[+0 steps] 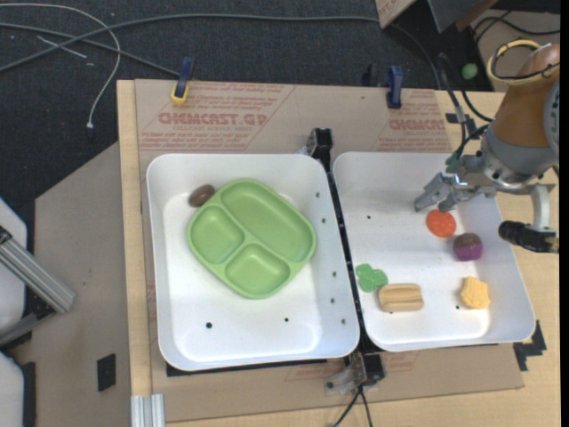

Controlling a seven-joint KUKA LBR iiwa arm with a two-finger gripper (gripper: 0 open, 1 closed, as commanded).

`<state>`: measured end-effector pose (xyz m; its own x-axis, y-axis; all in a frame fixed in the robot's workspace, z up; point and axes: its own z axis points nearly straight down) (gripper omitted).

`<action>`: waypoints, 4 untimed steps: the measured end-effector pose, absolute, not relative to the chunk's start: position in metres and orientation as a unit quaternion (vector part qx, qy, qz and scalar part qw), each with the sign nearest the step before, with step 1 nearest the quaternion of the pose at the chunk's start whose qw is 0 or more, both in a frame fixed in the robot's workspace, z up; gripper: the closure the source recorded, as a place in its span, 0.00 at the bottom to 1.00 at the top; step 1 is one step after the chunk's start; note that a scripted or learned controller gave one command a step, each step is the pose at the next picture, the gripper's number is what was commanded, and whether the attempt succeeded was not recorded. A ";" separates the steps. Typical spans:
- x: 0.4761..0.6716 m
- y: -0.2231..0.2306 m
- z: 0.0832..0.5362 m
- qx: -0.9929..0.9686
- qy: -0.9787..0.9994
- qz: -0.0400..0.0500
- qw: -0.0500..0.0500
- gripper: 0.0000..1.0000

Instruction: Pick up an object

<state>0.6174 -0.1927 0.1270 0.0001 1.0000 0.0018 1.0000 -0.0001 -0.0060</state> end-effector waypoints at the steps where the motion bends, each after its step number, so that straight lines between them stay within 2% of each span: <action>1: 0.617 -0.192 0.082 -0.707 -0.707 0.002 0.003 0.00; 2: 0.619 -0.192 0.097 -0.707 -0.707 -0.001 -0.001 1.00; 4: 0.630 -0.198 0.188 -0.707 -0.708 -0.001 -0.003 1.00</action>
<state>0.6295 -0.1981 0.1880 -0.0012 1.0000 -0.0024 1.0000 0.0012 0.0059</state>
